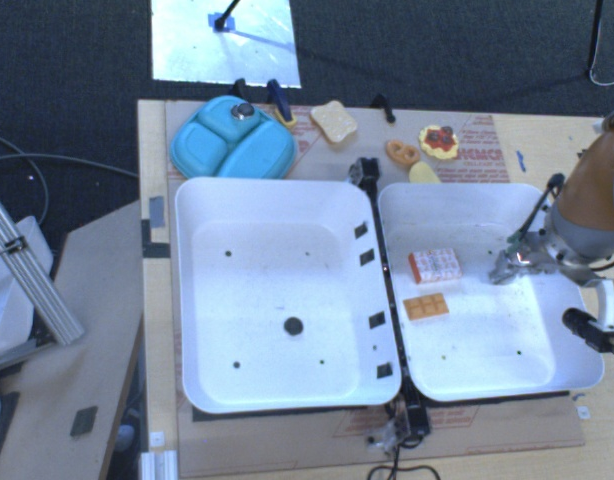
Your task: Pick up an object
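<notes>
Nearest me, a flat orange waffle-textured square (425, 307) lies in the right white bin (547, 363), beside a red-and-white box (434, 265). I'd bring the gripper (506, 267) over it, centre, then descend straight; its finger state I cannot tell.

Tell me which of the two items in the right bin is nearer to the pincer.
The red-and-white block; it lies closer to the pincer than the orange waffle piece.

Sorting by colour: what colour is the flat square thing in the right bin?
Orange waffle, clearest in the camera view.
</notes>
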Available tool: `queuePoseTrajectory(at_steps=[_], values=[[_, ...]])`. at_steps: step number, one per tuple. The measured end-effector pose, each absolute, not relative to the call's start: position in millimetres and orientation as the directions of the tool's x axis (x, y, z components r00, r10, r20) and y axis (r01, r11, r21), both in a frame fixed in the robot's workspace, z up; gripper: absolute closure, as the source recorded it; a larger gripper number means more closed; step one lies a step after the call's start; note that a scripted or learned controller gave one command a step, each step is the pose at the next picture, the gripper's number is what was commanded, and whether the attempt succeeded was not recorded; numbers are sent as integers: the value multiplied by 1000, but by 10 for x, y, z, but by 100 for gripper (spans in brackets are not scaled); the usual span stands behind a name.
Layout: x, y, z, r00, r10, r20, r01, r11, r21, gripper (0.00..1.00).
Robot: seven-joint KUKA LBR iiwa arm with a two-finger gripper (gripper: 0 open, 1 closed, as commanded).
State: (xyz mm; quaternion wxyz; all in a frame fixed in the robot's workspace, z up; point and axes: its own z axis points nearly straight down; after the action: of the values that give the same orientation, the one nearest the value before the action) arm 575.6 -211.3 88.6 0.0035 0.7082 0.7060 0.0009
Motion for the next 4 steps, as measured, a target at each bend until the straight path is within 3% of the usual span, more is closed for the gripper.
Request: queuePoseTrajectory(at_steps=[1, 2, 3, 4], values=[[6709, -2053, 870, -9, 1000, -4, 1000, 9, 14, 100], [6183, -1480, 914, -7, 1000, 3, 1000, 7, -2, 100], [6713, -2006, 860, -4, 1000, -4, 1000, 4, 9, 100], [5517, -1592, 888, 1, 1000, -2, 1000, -1, 9, 100]])
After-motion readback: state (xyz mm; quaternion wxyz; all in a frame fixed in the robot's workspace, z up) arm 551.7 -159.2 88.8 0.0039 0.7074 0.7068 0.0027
